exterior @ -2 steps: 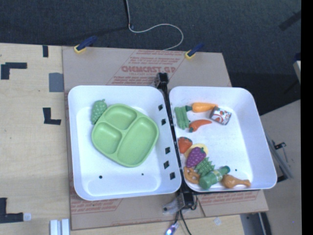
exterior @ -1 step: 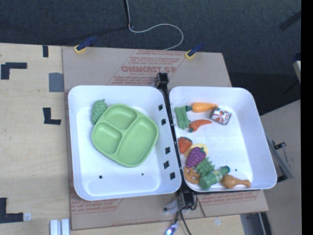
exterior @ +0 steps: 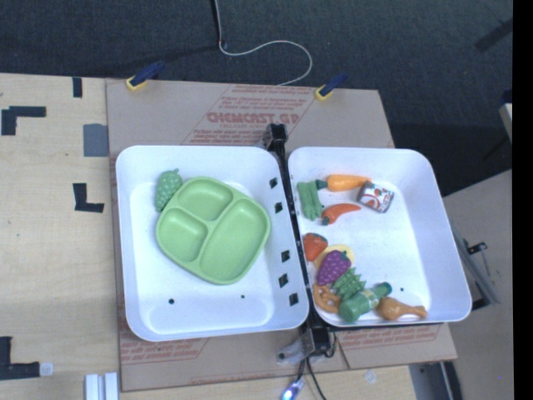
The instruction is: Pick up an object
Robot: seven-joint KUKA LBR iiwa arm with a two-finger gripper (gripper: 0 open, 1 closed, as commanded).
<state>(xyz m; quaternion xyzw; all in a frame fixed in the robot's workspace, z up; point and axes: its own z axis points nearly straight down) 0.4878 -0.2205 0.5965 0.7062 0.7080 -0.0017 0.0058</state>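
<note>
White right bin (exterior: 416, 223) holds your candidates: carrot (exterior: 346, 182), can (exterior: 375, 197), grapes (exterior: 331, 267), all lying on its floor, none lifted. Jaw state: can't tell, so no pos. rel. to them. Whole pick's left: approach, close, lift.

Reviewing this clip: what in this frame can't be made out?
- Label on the small red-and-white can: too small to read.
- Toys heaped at the right white bin's near-left corner, around the purple plastic grapes: overlapping, several unidentifiable.
- Green bumpy toy: partly behind the green divided plate.
</note>
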